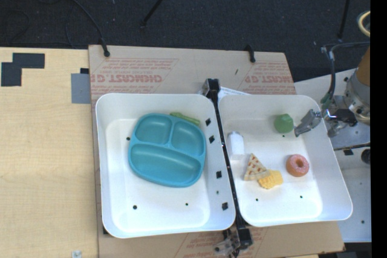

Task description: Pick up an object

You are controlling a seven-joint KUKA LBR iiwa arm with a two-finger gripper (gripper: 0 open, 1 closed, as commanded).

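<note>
My gripper (307, 122) reaches in from the right, over the right rim of the right bin (338, 190), with my wrist and its cables behind it at the picture's edge. Nothing sits between its fingers; from this slant I cannot tell whether they are parted or closed.

Just left of the gripper lies a small green ball (283, 123), in the far part of the right bin — near the tip, though I cannot tell whether they touch. Nearer the camera in the same bin sits a pink-orange doughnut (297, 165), well right of centre. Left of it are a yellow corn cob (270, 179) and, touching it on its far-left side, a pale wedge with a waffle pattern (253, 166). Just beside the divider, farther back, stands a small white object (235, 143), too pale against the bin to name.

The left bin (115, 214) holds a teal divided plate (167, 149) with three compartments, lying flat in the middle. A green thing (187, 118) peeks out from behind the plate's far edge, mostly hidden.

Both bins rest on a cardboard sheet (139, 72) with red print, and the cardboard lies on the pale wooden desk (42, 160) — dark floor and cables lie beyond it on the far side.
</note>
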